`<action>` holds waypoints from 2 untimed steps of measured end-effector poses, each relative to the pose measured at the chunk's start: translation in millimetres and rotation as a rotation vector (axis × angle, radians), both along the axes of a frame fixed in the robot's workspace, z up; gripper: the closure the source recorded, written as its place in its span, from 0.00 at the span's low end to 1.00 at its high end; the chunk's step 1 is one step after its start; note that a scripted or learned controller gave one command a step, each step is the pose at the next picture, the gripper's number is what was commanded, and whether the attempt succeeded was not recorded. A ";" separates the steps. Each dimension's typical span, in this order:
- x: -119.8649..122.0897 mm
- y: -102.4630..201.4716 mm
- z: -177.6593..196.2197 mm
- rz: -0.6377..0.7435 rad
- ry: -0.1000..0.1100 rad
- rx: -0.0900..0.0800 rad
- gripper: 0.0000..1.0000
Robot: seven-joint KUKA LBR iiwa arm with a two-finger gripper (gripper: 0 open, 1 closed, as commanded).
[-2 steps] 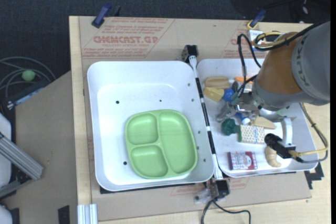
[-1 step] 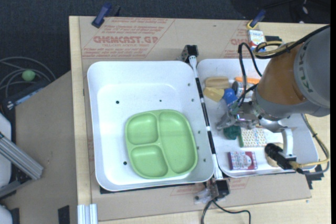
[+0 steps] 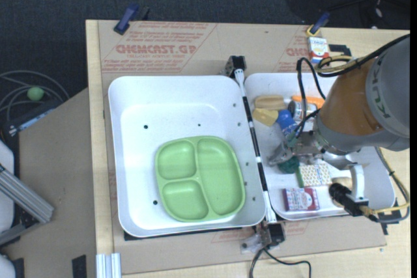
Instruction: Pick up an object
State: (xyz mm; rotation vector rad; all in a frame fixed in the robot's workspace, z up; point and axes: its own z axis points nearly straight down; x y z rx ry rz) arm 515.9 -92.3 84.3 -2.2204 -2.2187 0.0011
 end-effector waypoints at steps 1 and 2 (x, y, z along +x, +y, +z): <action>1.3 0.1 11.1 0.000 -0.005 -0.001 1.00; 39.9 72.0 101.1 0.003 -0.005 0.000 1.00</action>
